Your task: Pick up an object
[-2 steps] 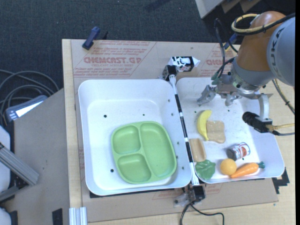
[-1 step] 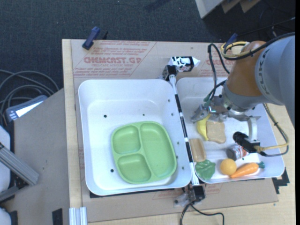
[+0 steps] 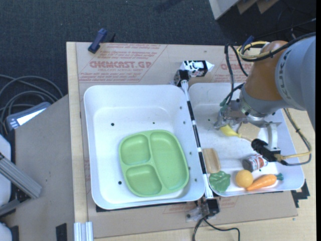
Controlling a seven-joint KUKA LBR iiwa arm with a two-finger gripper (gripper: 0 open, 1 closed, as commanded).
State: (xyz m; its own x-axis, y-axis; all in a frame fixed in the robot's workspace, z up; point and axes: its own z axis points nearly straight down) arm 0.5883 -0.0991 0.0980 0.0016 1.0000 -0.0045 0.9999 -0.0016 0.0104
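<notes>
Gripper (image 3: 226, 123) is down right of centre in the right bin (image 3: 210, 95), over a yellow piece (image 3: 229, 130); can't tell if it's gripping. Next: close, lift.

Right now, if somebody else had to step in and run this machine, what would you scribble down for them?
Gripper: down in the right bin, over a small yellow object; I cannot tell whether it grips it.
Right bin also holds a tan block, green leaf-shaped toy, orange ball, carrot and small can.
Left bin holds a green divided plate.
Done: arm has reached in. Nothing visibly lifted.
Left: secure one object and raise it clear of the bin.
</notes>
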